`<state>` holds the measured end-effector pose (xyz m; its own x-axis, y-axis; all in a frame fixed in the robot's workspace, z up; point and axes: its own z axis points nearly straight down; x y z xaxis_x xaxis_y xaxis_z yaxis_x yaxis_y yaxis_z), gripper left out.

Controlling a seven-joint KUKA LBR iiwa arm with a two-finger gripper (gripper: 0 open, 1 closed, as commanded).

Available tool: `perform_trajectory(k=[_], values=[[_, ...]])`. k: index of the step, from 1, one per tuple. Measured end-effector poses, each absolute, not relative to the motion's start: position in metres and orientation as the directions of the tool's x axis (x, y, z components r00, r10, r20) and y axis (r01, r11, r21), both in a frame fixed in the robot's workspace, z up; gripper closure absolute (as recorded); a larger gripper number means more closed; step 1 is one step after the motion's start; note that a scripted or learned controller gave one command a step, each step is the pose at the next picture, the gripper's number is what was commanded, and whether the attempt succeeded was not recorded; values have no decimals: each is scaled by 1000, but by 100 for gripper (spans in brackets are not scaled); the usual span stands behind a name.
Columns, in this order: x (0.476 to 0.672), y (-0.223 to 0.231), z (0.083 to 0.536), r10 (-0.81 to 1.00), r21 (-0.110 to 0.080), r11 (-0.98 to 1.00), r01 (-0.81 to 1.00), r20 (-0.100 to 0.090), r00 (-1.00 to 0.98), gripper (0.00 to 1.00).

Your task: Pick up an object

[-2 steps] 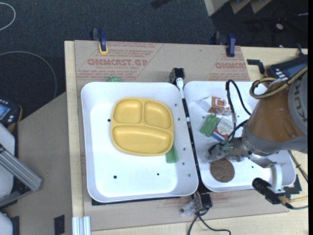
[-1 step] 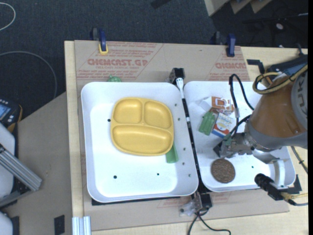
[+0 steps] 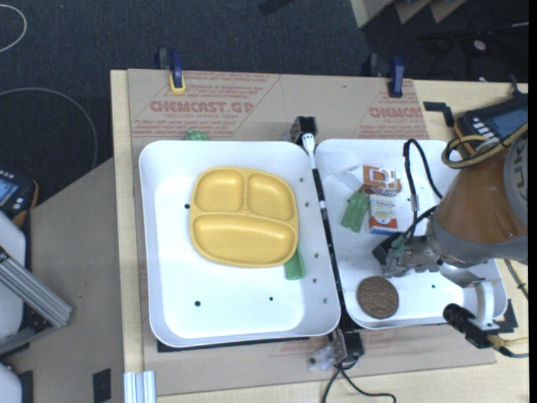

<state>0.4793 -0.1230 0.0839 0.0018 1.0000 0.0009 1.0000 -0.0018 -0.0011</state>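
While the arm (image 3: 478, 200) hides part of the right bin (image 3: 336, 162), I cannot tell the fingers' (image 3: 394, 263) state.

The arm (image 3: 482, 204) runs off the right edge and covers part of the right bin (image 3: 352, 154). A green piece (image 3: 294, 264) lies half under the yellow divided plate (image 3: 244, 216).

Single fixed cam, mounted above the bench (image 3: 252, 99), looking down at a slant. Far bench edge sits at frame top, near edge at bottom. Both white bins fit in frame side by side: left bin (image 3: 168, 309), right bin (image 3: 336, 154). Arm (image 3: 482, 208) comes in from frame right. Mid-range standoff; dark floor (image 3: 75, 23) visible past the bench, top and left.
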Motion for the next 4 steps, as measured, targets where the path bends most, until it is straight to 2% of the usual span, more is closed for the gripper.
perform_trajectory(k=[1,2,3,4], values=[[563,-195,106,1000,9,0,1000,-7,0,100],[558,-227,242,1000,14,-2,1000,-8,2,100],[569,-125,231,1000,-2,9,1000,4,-9,100],[568,-131,231,1000,-2,1,1000,1,-1,0]])
